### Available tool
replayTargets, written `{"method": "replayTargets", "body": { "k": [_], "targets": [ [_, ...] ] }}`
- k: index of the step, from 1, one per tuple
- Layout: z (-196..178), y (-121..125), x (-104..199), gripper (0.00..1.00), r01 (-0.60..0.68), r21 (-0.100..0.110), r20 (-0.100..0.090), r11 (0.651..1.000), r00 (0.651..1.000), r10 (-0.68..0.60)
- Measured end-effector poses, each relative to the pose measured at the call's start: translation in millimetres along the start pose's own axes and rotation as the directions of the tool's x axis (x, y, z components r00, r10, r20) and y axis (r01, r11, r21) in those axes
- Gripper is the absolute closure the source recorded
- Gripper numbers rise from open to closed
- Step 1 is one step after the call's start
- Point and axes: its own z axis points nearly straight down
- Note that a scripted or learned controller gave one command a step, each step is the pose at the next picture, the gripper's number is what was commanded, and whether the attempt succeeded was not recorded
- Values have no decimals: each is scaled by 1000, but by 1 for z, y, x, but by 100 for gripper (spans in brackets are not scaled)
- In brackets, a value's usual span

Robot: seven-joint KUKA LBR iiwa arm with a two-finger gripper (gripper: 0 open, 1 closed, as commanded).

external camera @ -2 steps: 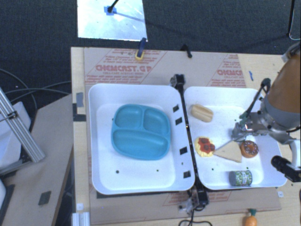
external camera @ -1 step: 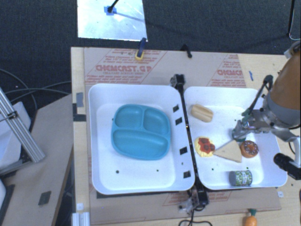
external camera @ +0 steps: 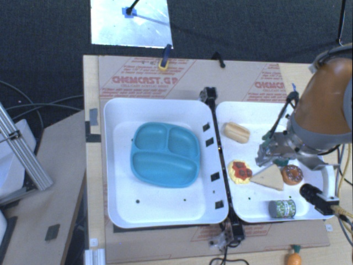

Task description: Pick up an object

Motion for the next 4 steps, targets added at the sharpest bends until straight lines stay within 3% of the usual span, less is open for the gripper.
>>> {"method": "replayTargets", "body": {
  "k": [3,4],
  "targets": [
    [32,-1,147,100,0,3,0,1000,1000,0],
    [109,-3,209,100,0,8,0,1000,1000,0]
  ]
}}
